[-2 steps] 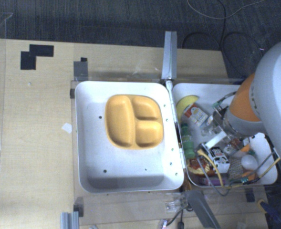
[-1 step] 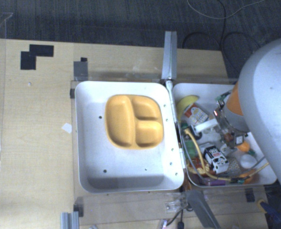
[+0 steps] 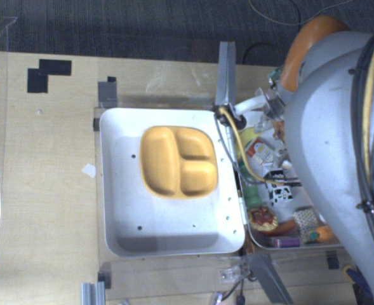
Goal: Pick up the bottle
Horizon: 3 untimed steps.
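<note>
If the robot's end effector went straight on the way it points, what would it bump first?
Probably the jumble of packets in the right bin: the end effector seems to point down into it. The arm hides much, so depth is unsure.

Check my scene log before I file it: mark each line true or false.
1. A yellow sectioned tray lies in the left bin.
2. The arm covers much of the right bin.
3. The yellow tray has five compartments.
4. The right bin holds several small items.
1. True: the yellow tray lies in the left bin.
2. True: the arm hangs over most of the right bin.
3. False: the tray has three compartments, one long and two smaller.
4. True: small items crowd its uncovered part.
</note>
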Each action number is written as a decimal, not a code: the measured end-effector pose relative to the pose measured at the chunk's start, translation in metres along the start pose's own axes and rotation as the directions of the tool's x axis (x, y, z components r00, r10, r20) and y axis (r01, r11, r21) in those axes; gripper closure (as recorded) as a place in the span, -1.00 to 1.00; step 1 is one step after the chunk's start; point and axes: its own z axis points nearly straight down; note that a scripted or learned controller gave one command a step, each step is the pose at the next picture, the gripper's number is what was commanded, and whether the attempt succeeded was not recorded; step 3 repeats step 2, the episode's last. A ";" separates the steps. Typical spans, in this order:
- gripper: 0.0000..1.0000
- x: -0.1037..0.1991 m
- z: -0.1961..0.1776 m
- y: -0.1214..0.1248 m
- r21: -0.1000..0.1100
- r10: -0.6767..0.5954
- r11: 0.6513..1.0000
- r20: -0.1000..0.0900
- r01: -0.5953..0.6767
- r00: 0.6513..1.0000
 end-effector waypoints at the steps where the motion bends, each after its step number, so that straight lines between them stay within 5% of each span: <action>1: -1.00 -0.039 0.064 0.055 -0.001 0.006 1.000 -0.010 -0.006 1.000; 2: -1.00 -0.071 0.071 0.051 -0.014 0.018 1.000 -0.042 -0.019 0.999; 3: -1.00 -0.071 0.071 0.051 -0.014 0.018 1.000 -0.042 -0.019 0.999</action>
